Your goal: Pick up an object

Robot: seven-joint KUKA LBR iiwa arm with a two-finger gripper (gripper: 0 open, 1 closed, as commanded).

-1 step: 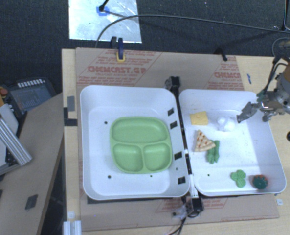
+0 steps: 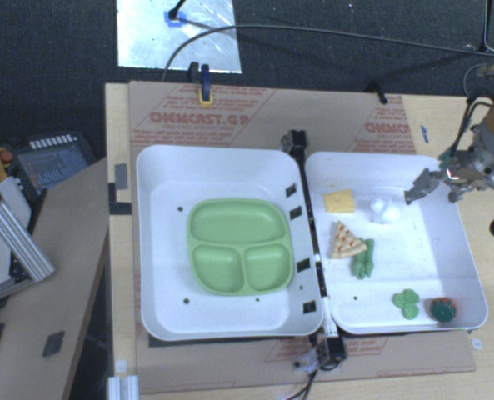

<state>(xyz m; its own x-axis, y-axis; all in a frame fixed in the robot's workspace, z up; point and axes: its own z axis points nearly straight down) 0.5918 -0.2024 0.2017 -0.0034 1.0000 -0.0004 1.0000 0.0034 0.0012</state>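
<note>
— So, starting at the near edge: the right bin has a small red-and-green piece in its front corner, with a green leafy piece just beside it. Both look like toy food.

— Easy to lift?

— I'd guess light and hard, moulded plastic, a bit slick. The round one could squirt out of a pinch; the leafy one lies flat, so fingers would have to close across its narrow width.

— And further in?

— A green pod-shaped piece touching a pizza slice, near the divider between the bins. The slice is thin and flat; taking it by its two long edges seems the safest. Behind them sits a yellow cheese block, square-sided, probably the friendliest grip of the lot, straight across two parallel faces. A pale white lump lies beside it, too washed out to tell what it is.

— The left bin?

— It holds a green divided plate, nothing in its compartments.

— Where's the arm?

— At the far right side, the gripper hangs over the right bin's back corner, well apart from every piece. Its two fingers stand spread, with nothing between them. No object is chosen yet, I'd judge; the white lump and cheese lie nearest.
</note>
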